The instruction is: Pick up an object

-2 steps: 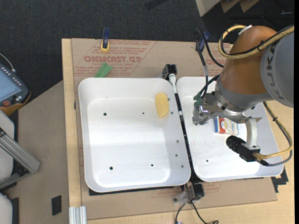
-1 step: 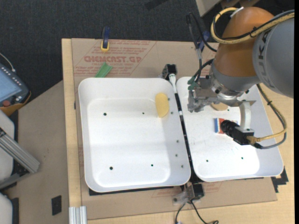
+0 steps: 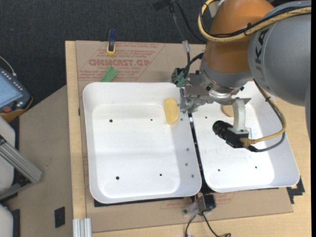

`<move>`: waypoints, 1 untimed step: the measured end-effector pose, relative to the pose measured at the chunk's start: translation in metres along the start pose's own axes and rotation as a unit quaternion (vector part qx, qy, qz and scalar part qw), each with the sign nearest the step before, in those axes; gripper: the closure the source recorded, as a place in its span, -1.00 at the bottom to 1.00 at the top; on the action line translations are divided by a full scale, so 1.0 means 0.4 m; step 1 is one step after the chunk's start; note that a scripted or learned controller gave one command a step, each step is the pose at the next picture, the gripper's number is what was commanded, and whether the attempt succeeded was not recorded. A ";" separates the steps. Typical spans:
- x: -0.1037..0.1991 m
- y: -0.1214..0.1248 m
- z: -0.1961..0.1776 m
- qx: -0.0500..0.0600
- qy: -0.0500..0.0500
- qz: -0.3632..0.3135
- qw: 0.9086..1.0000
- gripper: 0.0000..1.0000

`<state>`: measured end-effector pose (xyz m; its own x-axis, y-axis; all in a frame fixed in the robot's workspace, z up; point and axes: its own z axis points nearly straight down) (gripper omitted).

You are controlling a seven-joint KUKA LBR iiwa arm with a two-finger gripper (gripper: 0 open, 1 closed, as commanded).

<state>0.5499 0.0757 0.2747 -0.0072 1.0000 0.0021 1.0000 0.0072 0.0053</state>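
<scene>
A pale yellow oblong object (image 3: 171,111) lies in the left bin (image 3: 98,95), near its right wall toward the far corner. The gripper (image 3: 186,104) hangs just beside it; its state I cannot tell. The object looks light and probably soft, best pinched across its narrow middle.

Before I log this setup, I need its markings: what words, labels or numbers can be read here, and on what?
"CHEMCAST GP": red print on the cardboard sheet under the two bins, above the left bin.
Smaller red lines above and below that print: too blurred to read.
Dark letters on the grey arm, at its left edge: cut off, unreadable.
Blue screen at far left: nothing legible.
</scene>
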 end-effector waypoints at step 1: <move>-0.025 -0.024 -0.005 0.004 -0.001 0.004 1.000 1.00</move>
<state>0.5404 0.0655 0.2767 0.0003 1.0000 0.0001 1.0000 -0.0003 -0.0022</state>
